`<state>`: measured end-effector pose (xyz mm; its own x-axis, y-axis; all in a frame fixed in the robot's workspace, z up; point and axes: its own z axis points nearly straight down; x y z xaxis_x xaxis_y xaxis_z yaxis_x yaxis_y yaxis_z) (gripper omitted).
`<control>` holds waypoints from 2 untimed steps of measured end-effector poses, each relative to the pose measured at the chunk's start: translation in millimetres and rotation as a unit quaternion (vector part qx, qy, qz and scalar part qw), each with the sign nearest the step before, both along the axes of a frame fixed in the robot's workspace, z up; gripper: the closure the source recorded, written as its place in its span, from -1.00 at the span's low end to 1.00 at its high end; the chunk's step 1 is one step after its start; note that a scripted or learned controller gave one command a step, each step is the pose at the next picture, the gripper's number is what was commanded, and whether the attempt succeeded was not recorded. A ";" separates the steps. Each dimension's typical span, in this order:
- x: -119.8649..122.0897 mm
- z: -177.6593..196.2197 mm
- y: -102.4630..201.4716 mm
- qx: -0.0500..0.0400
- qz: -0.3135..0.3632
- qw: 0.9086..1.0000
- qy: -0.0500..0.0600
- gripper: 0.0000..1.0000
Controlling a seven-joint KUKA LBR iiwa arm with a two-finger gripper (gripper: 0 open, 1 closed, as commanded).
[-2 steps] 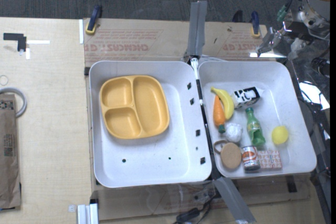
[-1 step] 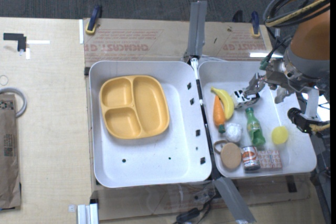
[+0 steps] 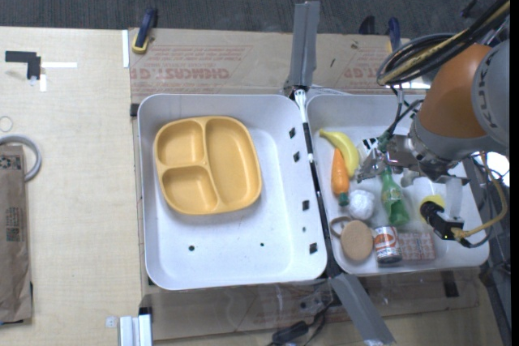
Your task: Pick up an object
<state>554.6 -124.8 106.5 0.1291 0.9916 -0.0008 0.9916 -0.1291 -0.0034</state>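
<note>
The right bin (image 3: 466, 254) holds a banana (image 3: 344, 148), an orange carrot (image 3: 340, 173), a white ball (image 3: 361, 204), a green bottle (image 3: 396, 202), a round tan disc (image 3: 355, 240), a small can (image 3: 387, 244) and a flat packet (image 3: 418, 245). My gripper (image 3: 383, 164) hangs low over this bin, right of the banana and just over the green bottle's top end. The wrist hides the bottle's cap. Nothing is seen lifted off the bin floor.
A yellow three-part plate (image 3: 208, 164) lies in the left bin (image 3: 235, 255). A divider (image 3: 310, 166) separates the bins. A yellow-and-black fitting (image 3: 438, 216) and cables hang from the arm over the right bin's right side.
</note>
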 end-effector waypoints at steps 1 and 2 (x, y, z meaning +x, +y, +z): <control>50.2 -14.2 -17.9 -0.001 -0.033 0.999 -0.002 -1.00; -15.0 -14.9 -42.5 0.000 -0.041 0.999 -0.001 -1.00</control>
